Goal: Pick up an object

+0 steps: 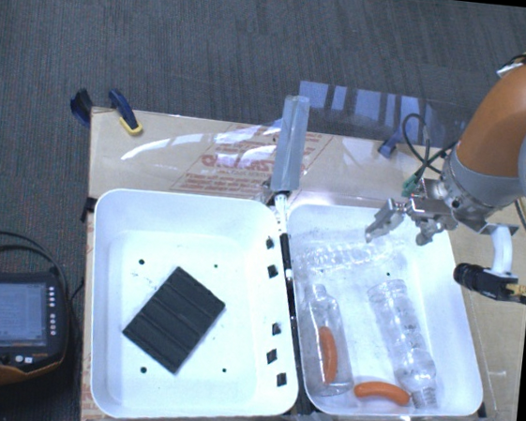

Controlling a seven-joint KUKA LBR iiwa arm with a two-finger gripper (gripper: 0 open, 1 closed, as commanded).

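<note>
Pincer (403, 223) spread apart, grasping nothing, above far edge of right bin (463, 322). Clear bottles (404, 339) and two orange sausages (382, 392) inside. Black pad (174, 318) in left bin (111, 263).

This looks like a robot lab or test room. A big robot arm (503, 128) with an orange band reaches over a wooden bench (194, 155). Two white bins (114, 235) sit side by side on the bench. A hand controller with a screen (10, 318) lies on the grey carpet floor (170, 34), with a black cable. Blue and yellow clamps (121, 110), I think, grip the bench corner.
</note>
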